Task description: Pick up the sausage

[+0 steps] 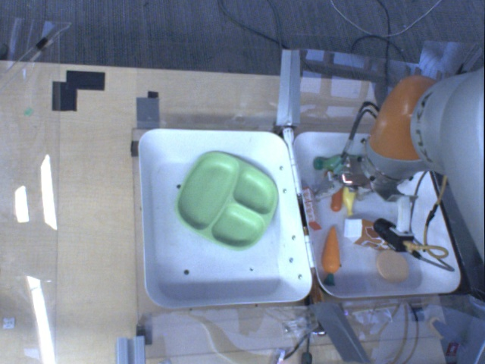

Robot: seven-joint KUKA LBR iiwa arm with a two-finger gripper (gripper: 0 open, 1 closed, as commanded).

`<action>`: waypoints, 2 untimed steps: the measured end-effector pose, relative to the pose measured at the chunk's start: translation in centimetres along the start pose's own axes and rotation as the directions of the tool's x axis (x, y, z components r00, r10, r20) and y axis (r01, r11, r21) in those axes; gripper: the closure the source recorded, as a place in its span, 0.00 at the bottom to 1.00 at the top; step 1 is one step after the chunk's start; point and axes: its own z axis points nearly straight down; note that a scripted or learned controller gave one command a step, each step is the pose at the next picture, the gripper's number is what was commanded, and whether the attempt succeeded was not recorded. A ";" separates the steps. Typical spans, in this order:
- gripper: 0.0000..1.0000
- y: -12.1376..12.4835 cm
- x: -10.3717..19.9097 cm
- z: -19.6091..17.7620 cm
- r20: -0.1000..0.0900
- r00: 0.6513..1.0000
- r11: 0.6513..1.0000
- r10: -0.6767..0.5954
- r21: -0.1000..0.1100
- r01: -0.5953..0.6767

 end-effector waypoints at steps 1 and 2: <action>1.00 0.2 0.2 -1.1 -0.001 1.000 1.000 -0.004 -0.002 0.004; 1.00 2.1 6.5 -9.7 -0.001 1.000 1.000 -0.025 0.008 0.025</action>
